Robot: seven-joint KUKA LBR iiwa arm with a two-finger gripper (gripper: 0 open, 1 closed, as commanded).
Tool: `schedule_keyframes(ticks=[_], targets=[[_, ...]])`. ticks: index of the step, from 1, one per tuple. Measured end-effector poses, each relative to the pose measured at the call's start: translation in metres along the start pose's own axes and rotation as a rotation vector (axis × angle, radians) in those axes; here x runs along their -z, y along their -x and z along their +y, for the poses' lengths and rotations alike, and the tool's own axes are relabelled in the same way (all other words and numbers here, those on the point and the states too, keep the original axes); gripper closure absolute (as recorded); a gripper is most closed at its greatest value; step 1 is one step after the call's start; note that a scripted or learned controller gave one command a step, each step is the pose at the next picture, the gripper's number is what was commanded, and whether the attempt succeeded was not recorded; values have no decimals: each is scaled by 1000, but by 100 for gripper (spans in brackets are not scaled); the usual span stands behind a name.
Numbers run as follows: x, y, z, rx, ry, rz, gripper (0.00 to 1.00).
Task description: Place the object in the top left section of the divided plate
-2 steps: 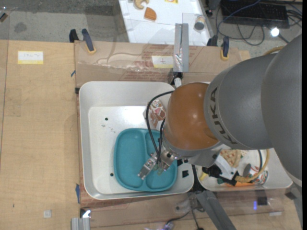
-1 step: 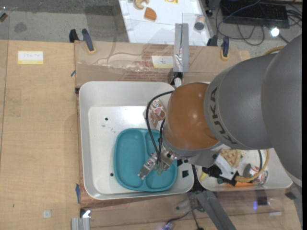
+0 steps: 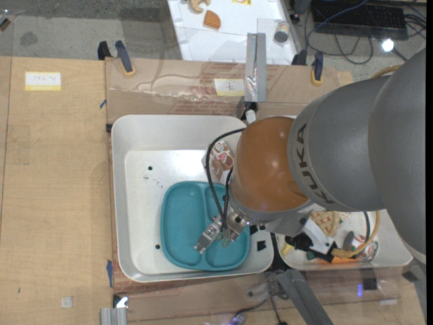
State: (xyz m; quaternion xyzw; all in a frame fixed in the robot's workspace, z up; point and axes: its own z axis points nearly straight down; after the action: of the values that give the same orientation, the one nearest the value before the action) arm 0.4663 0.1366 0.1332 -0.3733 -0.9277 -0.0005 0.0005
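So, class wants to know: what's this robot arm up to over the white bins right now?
The grey KUKA arm reaches in from the right, and its gripper hangs low over the teal divided plate in the left bin. Whether it holds anything can't be told. The plate's top left section looks bare. Small mixed items lie in the right bin.

Teal divided plate (image 3: 184, 225) is seen in the left white bin (image 3: 128, 202), toward the tabletop's near edge. End effector (image 3: 218, 234) is positioned over the plate's right sections.
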Motion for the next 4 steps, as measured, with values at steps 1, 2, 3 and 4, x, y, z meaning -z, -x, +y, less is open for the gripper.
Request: schedule_keyframes(ticks=[1,2,3,4], targets=[[0,0,0,0,0,0,0],[0,0,0,0,0,0,0],[0,0,0,0,0,0,0],[0,0,0,0,0,0,0]])
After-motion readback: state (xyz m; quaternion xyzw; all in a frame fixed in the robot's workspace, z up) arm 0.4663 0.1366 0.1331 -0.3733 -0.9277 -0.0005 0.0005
